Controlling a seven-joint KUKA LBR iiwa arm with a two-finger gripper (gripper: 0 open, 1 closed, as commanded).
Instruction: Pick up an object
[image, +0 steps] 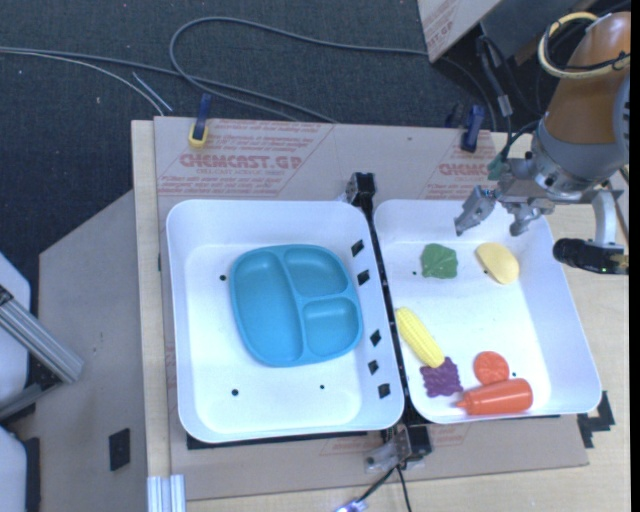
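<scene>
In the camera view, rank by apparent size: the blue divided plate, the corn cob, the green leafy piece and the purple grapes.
1. blue divided plate, by far the largest.
2. corn cob, longer than the last two.
3. green leafy piece and purple grapes look about alike; I would not rank them.

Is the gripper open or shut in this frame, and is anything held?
Open. The gripper shows two fingers spread apart with bare white bin between them. It holds nothing; the yellow toy lies below it in the bin.
</scene>
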